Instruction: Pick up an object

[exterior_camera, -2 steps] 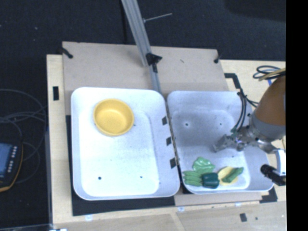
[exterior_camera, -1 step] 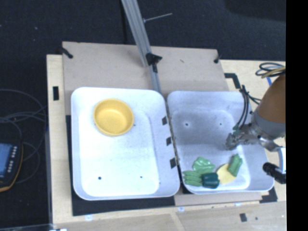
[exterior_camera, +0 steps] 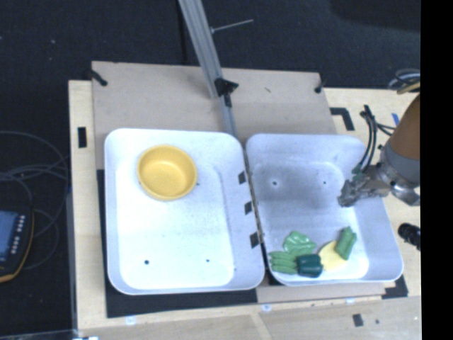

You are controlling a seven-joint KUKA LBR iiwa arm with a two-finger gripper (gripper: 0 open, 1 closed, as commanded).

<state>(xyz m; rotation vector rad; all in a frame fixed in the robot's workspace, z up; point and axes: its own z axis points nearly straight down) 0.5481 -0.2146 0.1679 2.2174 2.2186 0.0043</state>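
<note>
My arm reaches in from the right, its gripper low over the right bin; finger state I can't tell. Table beneath.

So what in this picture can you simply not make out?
- The gripper over the right bin: too small and blurred to tell whether it holds anything.
- The arm: cut off by the view's right side.
- The pile of green and yellow objects at the right bin's near edge: they overlap and blur, so their count and kind are unclear.
- The yellow bowl: clear.
</note>
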